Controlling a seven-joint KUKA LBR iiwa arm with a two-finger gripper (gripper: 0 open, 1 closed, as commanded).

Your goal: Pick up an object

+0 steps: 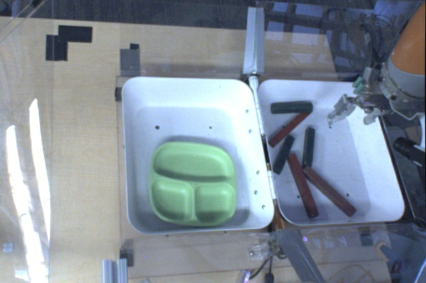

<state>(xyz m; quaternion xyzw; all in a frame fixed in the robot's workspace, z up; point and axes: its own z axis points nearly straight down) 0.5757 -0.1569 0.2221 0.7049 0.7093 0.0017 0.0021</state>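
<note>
My gripper [353, 114] hangs over the far right part of the right bin [373, 172], its two fingers spread open with nothing between them. To its left, on the bin floor, lie several sticks. A dark green bar [291, 107] lies at the back with a red-brown stick [289, 129] just in front of it. Two short dark green sticks [308, 145] [282, 154] sit at the middle. Two longer red-brown sticks [301, 186] [329, 191] lie toward the front. The gripper touches none of them.
The left bin [140, 142] holds a light green divided tray [194, 183] in its front half. A metal divider post [253, 42] stands between the bins at the back. Cables and a frame sit behind the right bin [346, 35].
</note>
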